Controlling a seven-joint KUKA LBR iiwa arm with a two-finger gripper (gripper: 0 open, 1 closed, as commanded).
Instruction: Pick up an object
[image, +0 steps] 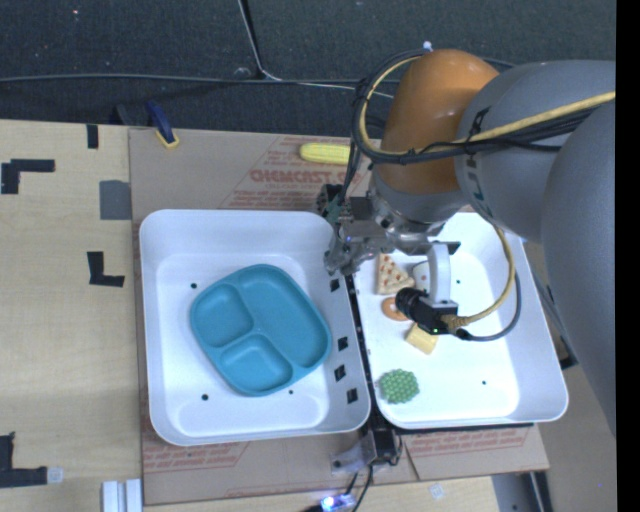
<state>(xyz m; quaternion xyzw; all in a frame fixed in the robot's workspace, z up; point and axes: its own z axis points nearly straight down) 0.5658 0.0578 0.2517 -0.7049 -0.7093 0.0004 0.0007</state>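
A green knobbly ball (399, 385) lies nearest the camera in the right bin (520, 400), close to the wall that bin shares with the left bin (170, 400). Just beyond it sits a pale yellow block (421, 340), tilted, one corner toward the ball. Next comes an orange piece (393, 309), partly covered by a black fitting on the arm, and past that a tan wedge with red spots (390, 272), like a pizza slice; its long axis runs roughly near to far, though which end is the tip cannot be told. The hand (345, 245) hangs over the dividing wall beside the wedge; whether it is open or closed, or has anything in it, cannot be told. In the left bin a blue tray (260, 328) with three compartments lies flat and slantwise, its long axis from far left to near right. Both bins rest on a cardboard sheet (230, 170) on the surface; red printing on it beyond the bins is too blurred to read. A yellow corn cob (325, 153) lies crosswise on the cardboard, farthest off.
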